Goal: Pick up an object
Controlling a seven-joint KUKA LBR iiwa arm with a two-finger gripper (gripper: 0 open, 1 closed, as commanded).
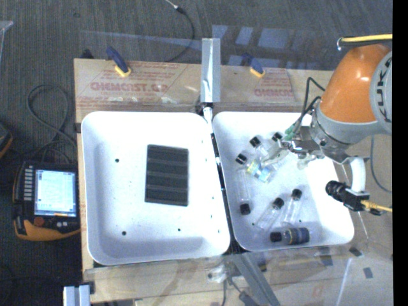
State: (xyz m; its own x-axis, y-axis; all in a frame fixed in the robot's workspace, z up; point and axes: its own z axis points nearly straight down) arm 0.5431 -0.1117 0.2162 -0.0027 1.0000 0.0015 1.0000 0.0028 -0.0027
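Observation:
The right bin (pixel 319 234) holds several small clear vials with black caps. One vial (pixel 254 142) lies at the upper left, another (pixel 241 159) just below it. A clear vial with a bluish-green label (pixel 262 169) lies in the middle. My gripper (pixel 281 148) reaches in from the right, low over the bin, its tip right beside the labelled vial; whether they touch is unclear. Two more vials (pixel 275 208) (pixel 294 199) lie nearer the front, and a dark vial (pixel 290 236) lies on its side at the front edge.
The left bin (pixel 102 234) holds a flat black ridged block (pixel 167 174). A metal divider (pixel 210 75) stands behind the bins' joint. The orange and grey arm (pixel 354 101) overhangs the right bin's far right side. A teach pendant (pixel 48 199) sits left of the bench.

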